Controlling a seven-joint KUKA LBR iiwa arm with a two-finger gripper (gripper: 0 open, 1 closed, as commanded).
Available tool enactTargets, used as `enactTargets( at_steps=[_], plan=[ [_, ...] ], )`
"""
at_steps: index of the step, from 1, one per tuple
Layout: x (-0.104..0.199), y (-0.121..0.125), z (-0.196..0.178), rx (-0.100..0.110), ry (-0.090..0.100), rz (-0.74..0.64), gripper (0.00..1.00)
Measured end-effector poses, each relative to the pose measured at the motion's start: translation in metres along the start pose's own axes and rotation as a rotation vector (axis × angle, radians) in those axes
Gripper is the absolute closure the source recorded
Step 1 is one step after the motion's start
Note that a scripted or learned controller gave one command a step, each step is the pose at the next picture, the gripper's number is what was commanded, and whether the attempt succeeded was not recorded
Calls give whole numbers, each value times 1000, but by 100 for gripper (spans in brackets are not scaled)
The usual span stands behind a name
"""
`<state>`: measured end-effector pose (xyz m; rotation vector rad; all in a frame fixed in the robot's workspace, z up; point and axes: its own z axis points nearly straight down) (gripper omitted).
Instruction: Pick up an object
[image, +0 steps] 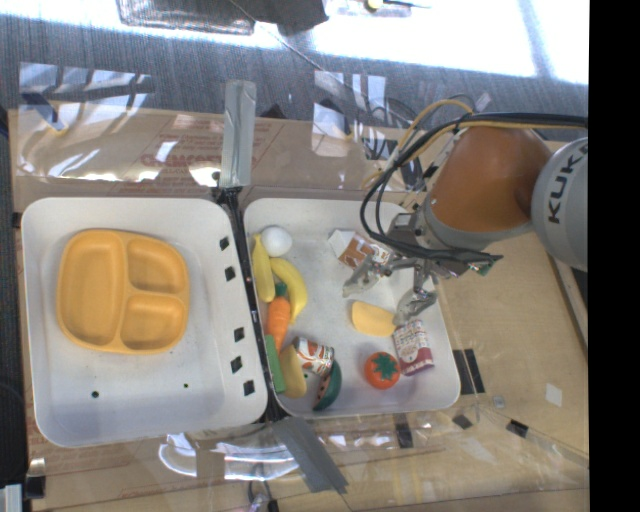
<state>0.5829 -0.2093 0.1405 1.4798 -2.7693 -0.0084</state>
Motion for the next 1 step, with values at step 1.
enactTargets(
  at_steps=[1],
  plan=[
    [-30,-47,45,15,-4,-41,0]
  ],
)
